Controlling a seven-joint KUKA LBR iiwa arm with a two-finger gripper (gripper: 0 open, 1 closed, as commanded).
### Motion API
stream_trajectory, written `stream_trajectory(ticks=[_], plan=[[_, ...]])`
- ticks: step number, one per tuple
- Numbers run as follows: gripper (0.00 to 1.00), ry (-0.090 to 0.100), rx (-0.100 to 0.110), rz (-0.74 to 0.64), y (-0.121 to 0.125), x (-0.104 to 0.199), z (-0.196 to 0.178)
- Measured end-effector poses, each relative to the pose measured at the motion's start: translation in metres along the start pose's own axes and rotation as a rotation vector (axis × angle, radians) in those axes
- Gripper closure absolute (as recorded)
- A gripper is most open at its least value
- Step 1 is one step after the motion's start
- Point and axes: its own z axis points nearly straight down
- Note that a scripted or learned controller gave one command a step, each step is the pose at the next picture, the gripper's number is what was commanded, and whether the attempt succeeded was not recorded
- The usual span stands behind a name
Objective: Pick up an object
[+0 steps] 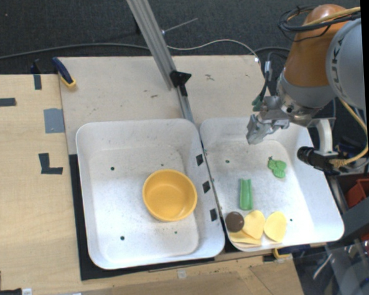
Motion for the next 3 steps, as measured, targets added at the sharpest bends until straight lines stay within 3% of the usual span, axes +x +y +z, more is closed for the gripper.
stream_trajectory(ticks=[1,3], plan=[[1.0,0.001,-0.001,-0.001,0.015,0.057,-0.006],[1.0,-0.001,0.001,0.0,0.042,0.165,0.02]])
